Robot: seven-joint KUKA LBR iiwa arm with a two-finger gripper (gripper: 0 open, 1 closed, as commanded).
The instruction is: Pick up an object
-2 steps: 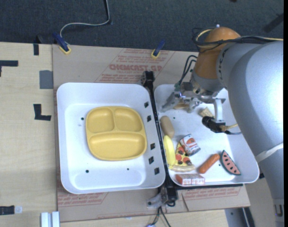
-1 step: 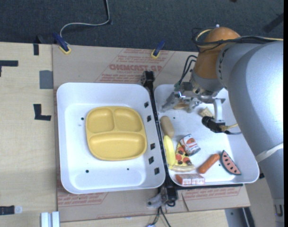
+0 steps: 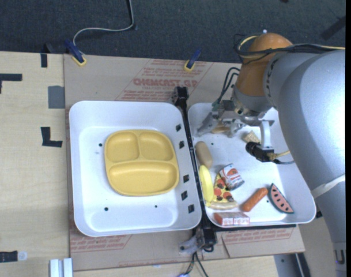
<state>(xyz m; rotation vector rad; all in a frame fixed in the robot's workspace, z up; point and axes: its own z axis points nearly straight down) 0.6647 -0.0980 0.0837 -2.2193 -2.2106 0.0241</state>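
Note:
The right bin (image 3: 296, 212) holds several toy foods: a tan roll (image 3: 204, 153), a yellow banana (image 3: 206, 181), a pizza slice (image 3: 223, 195), a small can (image 3: 231, 176), a sausage (image 3: 254, 199), a watermelon slice (image 3: 279, 199) and a red and white packet (image 3: 231, 219). My gripper (image 3: 219, 123) is low over the far left part of that bin, a little beyond the roll. A small tan piece (image 3: 251, 136) lies just right of it. Nothing can be made out in its grasp.
The left bin (image 3: 86, 212) holds a yellow divided plate (image 3: 142, 161). A black clamp strip (image 3: 185, 149) runs between the bins. The grey arm (image 3: 313, 108) covers the right bin's far right corner. Cables (image 3: 261, 152) hang beside the wrist.

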